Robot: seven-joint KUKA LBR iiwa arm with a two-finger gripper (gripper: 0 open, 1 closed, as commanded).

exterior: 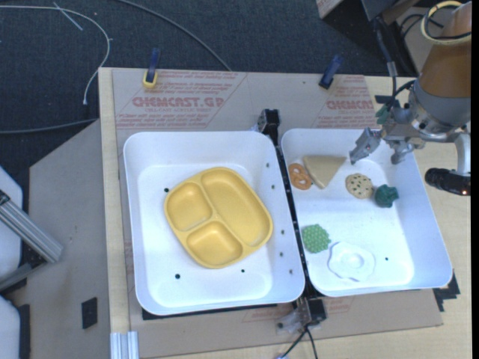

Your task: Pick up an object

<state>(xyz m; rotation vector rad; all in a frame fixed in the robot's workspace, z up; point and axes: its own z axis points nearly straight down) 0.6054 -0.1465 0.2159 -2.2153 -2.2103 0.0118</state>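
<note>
My gripper hangs over the back of the right bin, its two fingers spread apart with nothing between them. Just to its left lie a tan wedge of bread and a small pretzel. Below the gripper sit a chocolate-chip cookie and a dark green broccoli piece. Nearer the front are a light green bumpy piece and a white fried egg.
The left bin holds a yellow three-compartment plate. Two blue clamps hold the cardboard base at the back. Cables and a black clip sit between the bins.
</note>
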